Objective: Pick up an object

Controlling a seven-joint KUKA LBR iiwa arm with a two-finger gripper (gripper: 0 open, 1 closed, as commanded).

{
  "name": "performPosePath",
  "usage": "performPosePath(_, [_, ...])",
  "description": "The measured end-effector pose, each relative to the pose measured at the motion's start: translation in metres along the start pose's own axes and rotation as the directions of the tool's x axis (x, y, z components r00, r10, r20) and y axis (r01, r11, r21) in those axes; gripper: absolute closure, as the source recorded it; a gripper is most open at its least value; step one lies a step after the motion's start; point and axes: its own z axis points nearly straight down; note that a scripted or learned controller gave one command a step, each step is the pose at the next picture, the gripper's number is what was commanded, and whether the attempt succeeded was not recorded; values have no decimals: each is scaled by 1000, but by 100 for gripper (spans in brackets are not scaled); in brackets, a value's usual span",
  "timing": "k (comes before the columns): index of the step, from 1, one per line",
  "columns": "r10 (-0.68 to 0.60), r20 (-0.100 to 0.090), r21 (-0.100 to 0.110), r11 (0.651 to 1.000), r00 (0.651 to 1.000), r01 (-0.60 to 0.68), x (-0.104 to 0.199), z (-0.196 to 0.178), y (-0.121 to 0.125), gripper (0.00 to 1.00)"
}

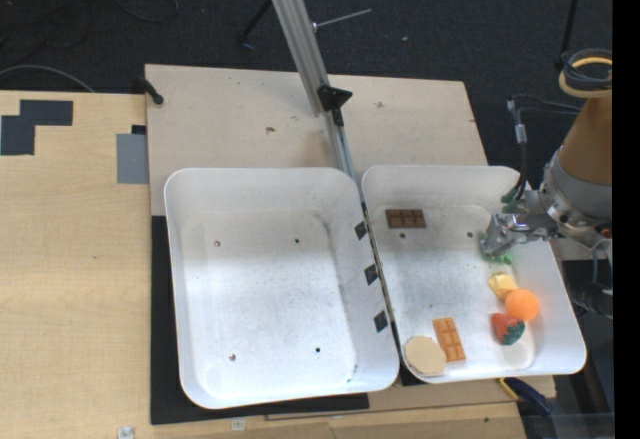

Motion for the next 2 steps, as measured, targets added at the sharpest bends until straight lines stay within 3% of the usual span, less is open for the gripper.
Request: performPosePath(2, [-1,0,1,1000,1000,1,113,16,5,100])
